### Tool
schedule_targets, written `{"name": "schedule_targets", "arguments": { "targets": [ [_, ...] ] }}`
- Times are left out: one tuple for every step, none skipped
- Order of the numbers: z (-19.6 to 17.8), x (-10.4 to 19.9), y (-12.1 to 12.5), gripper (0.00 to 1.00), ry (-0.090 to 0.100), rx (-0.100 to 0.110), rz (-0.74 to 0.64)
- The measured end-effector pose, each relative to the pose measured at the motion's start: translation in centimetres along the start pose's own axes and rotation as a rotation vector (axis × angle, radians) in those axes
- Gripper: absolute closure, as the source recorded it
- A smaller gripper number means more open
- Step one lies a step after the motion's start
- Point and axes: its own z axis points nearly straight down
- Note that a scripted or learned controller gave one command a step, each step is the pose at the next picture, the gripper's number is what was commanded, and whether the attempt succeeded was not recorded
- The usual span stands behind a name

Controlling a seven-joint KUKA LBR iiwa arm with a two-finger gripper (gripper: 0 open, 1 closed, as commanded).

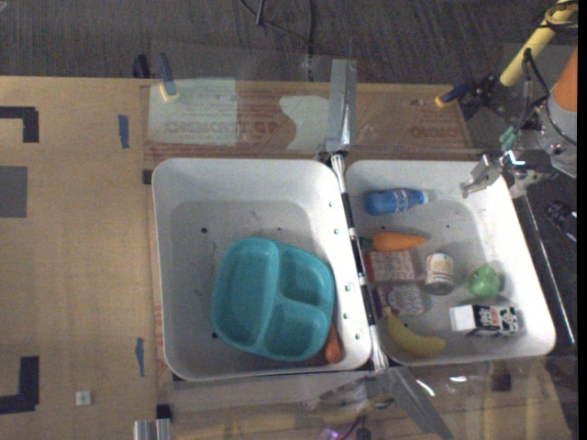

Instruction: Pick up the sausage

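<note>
Sausage (332, 346) lay against the teal tray (272, 298), not yet approached; the gripper (491, 174), its opening impossible to tell, would need to cross over

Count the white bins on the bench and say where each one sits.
2. The left bin holds a teal divided tray. The right bin sits directly beside it, holding the small food items. Nothing in view suggests a hidden third.
</note>
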Motion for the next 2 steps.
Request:
{"name": "schedule_targets", "arguments": {
  "targets": [
    [11.9,-2.0,-7.3,0.00,0.001,-0.001,-0.220],
    [1.6,-1.5,-4.8,0.00,-0.001,-0.004,-0.399]
  ]
}}
